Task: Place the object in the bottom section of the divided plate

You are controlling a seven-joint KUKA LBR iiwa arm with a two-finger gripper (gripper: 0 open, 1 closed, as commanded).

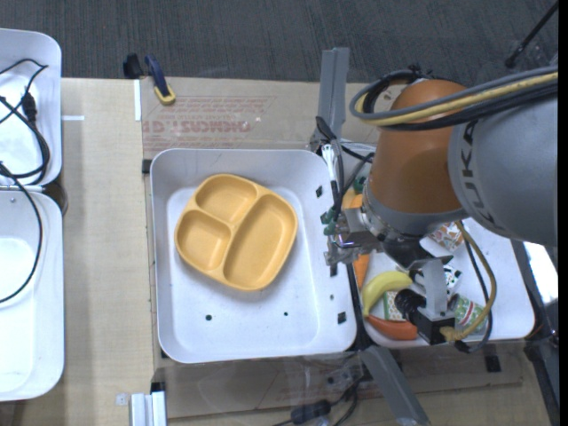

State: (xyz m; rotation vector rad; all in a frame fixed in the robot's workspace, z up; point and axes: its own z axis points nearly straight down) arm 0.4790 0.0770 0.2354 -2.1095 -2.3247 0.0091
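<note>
Arm housing (506, 162): partial "KUKA" lettering legible at its left edge. Cardboard sheet (213, 124): faint reversed print, unreadable.

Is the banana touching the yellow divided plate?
Apart. The camera view shows the banana in the right bin, the divided plate in the left bin, the bins' walls between them.

A blue-handled clamp (158, 80) lies on the wooden bench (106, 238) behind the bins.
</note>
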